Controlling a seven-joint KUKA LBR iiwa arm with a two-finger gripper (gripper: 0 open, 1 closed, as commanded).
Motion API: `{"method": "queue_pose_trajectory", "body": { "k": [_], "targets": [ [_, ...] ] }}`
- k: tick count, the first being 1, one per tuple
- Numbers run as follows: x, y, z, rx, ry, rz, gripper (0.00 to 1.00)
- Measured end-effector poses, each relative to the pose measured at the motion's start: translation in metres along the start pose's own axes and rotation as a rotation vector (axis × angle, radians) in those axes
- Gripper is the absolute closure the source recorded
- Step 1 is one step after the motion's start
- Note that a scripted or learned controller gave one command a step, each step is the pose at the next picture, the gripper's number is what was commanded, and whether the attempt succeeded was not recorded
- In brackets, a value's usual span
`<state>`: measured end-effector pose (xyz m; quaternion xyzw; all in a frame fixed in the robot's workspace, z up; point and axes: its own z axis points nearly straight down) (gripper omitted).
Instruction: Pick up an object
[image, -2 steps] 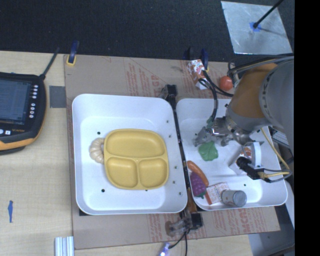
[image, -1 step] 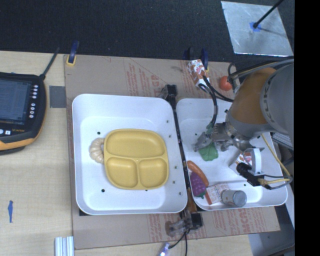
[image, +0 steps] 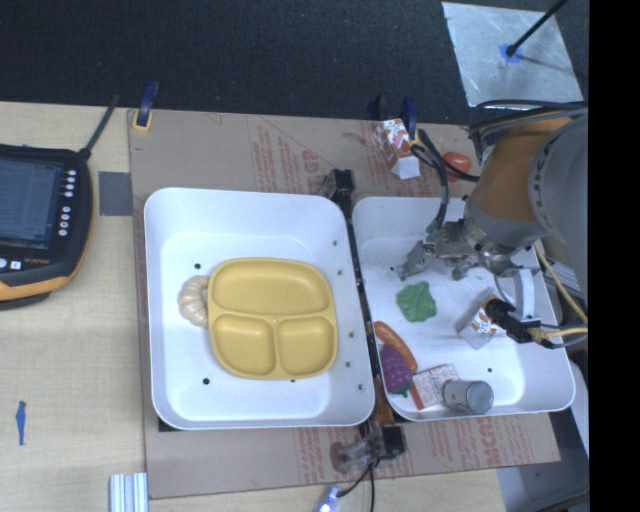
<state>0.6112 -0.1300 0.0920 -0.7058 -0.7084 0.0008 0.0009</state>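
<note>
cardboard-covered bench (image: 250, 150) under two white bins (image: 165, 300), tool (image: 420, 262) spread wide over right bin

In the right bin (image: 560, 385) lie a crumpled green leaf-like piece (image: 416, 301), a purple eggplant toy (image: 396, 370) touching an orange carrot-like piece (image: 395, 345), a small carton (image: 481, 321), a red-and-white packet (image: 432, 386) and a grey can (image: 468, 396) on its side, while a yellow divided tray (image: 272, 317) fills the left bin (image: 180, 390), hiding part of a pale bun-like lump (image: 192, 299).

Black-and-orange handheld pendant (image: 38, 222) at bench's left edge, screen up; brown cardboard sheet (image: 250, 150) under both bins; blue clamps (image: 146, 103) at its far edge; small blue mark (image: 21, 422) near left.
</note>
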Motion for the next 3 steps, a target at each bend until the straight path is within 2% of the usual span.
{"method": "queue_pose_trajectory", "body": {
  "k": [1, 2, 3],
  "targets": [
    [0.036, -0.029, 0.001, 0.003, 0.000, -0.003, 0.00],
    [-0.004, -0.006, 0.000, 0.000, 0.000, 0.001, 0.00],
    [0.032, -0.032, 0.001, 0.003, 0.000, -0.003, 0.00]
  ]
}}
